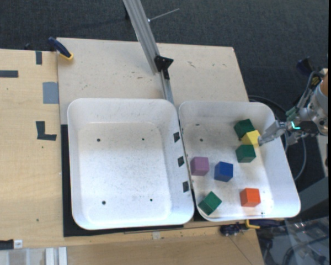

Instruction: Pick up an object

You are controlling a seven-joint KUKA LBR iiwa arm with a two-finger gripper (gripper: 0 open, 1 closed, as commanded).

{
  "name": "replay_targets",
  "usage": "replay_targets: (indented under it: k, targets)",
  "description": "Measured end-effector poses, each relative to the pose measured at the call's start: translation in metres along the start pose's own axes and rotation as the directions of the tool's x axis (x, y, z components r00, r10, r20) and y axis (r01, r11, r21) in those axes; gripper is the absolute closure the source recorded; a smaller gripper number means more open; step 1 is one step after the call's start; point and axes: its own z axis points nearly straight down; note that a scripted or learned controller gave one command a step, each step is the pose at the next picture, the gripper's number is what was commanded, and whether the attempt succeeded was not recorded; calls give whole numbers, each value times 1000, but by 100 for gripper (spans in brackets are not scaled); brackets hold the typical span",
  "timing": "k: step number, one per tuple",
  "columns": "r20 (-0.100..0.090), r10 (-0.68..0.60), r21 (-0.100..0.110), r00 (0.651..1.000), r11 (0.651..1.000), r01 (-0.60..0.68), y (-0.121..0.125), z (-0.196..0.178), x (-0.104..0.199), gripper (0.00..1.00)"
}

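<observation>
Smooth white plastic bins [121, 106] on scuffed matt wooden bench [209, 70]

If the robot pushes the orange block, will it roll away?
Probably not: the orange block looks like a flat-sided cube, so it should slide rather than roll. It looks stiff, likely keeping its shape when squeezed. It sits near the bin wall, which may stop it.

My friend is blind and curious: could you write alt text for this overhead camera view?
A robot's hand reaches in from the right over the right bin, beside a yellow cube. That bin also holds three green cubes, a purple cube, a blue cube and an orange cube; the left bin sits alongside.
</observation>
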Motion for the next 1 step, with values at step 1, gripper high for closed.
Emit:
replay_targets:
  k: [1]
  targets:
    - [1, -1, -4, 1000, 1000, 1, 1, -2, 0, 0]
